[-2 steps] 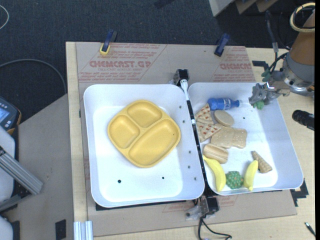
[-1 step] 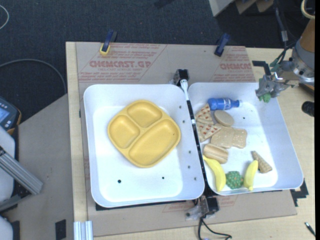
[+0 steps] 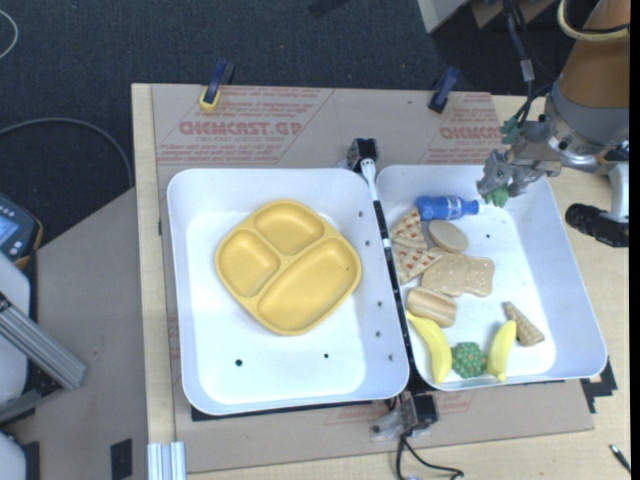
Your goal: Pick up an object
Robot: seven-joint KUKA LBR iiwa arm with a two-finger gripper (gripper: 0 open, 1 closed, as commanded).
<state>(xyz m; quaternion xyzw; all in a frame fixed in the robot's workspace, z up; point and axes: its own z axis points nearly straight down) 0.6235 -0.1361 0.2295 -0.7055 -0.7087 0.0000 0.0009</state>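
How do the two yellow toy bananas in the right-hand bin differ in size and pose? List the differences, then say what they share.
The left yellow toy banana is longer and thicker; the right yellow toy banana is shorter and slimmer. The left one runs diagonally, from upper left to lower right; the right one stands nearly straight up the view. Both are yellow, curved, and lie at the near end of the right white bin, flanking the green toy broccoli.

Right bin's (image 3: 560,258) far-right floor open; toy food (image 3: 455,273) crowding its left.
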